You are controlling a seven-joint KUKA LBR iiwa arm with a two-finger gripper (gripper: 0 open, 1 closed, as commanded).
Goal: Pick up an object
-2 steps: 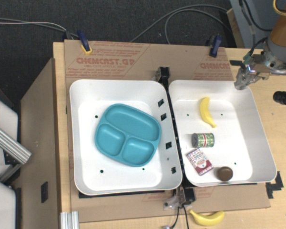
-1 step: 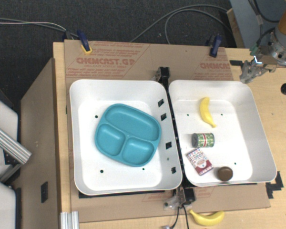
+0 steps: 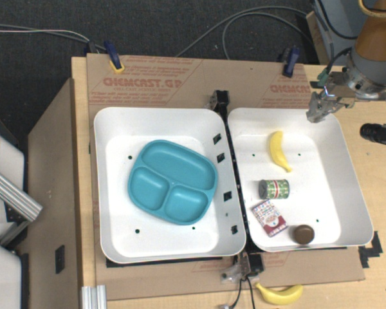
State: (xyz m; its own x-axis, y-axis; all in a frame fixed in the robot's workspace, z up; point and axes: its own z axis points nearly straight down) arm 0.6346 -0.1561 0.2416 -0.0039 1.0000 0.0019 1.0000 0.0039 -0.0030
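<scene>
Lying well apart from the fingers (image 3: 320, 110), the banana (image 3: 278, 150).

Blue clamp (image 3: 114, 56) and second clamp (image 3: 289, 61) on cardboard sheet (image 3: 199, 76); cables (image 3: 244, 18) behind.

dark grey carpet (image 3: 148, 11) behind the bench, cables (image 3: 244, 18) looping across it. brown cardboard sheet (image 3: 180, 76) with red print covers the bench top, held by a blue-yellow clamp (image 3: 114, 56) at back left and a blue clamp (image 3: 289, 62) at back right. metal rail (image 3: 9, 192) at left. even light.
</scene>
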